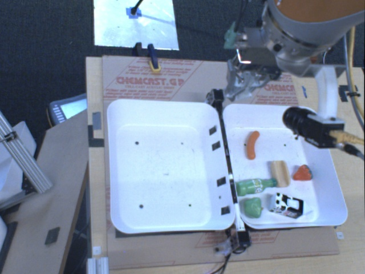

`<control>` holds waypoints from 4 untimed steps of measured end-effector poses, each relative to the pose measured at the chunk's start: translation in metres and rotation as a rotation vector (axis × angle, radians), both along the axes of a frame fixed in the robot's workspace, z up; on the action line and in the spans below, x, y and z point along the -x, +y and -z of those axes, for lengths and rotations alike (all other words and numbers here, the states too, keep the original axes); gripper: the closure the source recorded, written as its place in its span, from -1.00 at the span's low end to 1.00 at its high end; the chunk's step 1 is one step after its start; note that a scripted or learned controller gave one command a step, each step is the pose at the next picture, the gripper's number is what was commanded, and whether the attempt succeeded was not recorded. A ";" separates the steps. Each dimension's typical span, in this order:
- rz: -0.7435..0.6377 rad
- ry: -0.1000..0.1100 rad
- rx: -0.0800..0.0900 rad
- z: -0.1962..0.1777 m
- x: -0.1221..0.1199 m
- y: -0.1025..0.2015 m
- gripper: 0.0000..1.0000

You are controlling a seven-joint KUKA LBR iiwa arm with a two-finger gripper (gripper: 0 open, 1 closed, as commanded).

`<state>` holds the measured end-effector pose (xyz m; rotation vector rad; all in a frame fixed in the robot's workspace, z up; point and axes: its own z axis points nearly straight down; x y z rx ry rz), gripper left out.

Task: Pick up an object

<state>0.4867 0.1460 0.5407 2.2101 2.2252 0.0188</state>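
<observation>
Camera view: the fingers (246, 84), spread unclear, hang above the right bin's (325, 178) far rim.

Open floor is offered across the left bin (165, 164). In the right bin (268, 124), room is left at 12 o'clock above the sausage (252, 144); the 6 o'clock half is crowded by a green bottle (256, 185), wooden block (279, 172), strawberry (303, 173), green pepper (252, 207) and black-and-white toy (287, 205). The 3 o'clock rim is overhung by a black camera (311, 127).
</observation>
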 end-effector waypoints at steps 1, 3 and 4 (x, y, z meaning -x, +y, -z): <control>0.000 0.007 0.003 0.006 -0.048 0.045 1.00; 0.015 0.018 0.008 0.251 0.001 -0.032 1.00; 0.014 0.013 0.007 0.278 0.000 -0.107 1.00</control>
